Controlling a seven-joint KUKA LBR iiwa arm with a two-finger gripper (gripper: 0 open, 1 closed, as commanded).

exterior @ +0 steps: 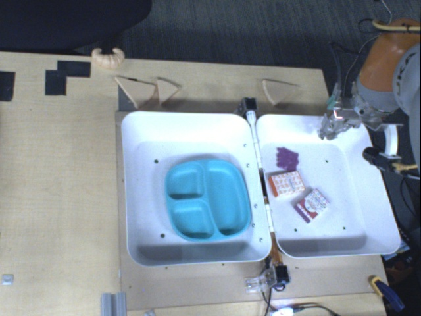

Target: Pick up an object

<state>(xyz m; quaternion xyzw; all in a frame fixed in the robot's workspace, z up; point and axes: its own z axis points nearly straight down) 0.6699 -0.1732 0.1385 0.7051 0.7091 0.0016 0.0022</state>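
Gripper (331, 125) over right bin's (375, 196) far corner, finger state impossible to tell. Purple scrap (287, 157), patterned box (287, 184) and red-edged box (312, 205) mid-bin, the last lying diagonally. Blue tray (207, 199) in left bin (141, 176).

Bench (59, 196) — two white bins (141, 176).

We are seeing two bins lying side by side: the left bin (135, 176) is holding a divided tray (207, 199), while the right bin (368, 209) is holding a crumpled scrap (287, 157) farthest back, then two small packets (286, 184) (312, 205) nearer
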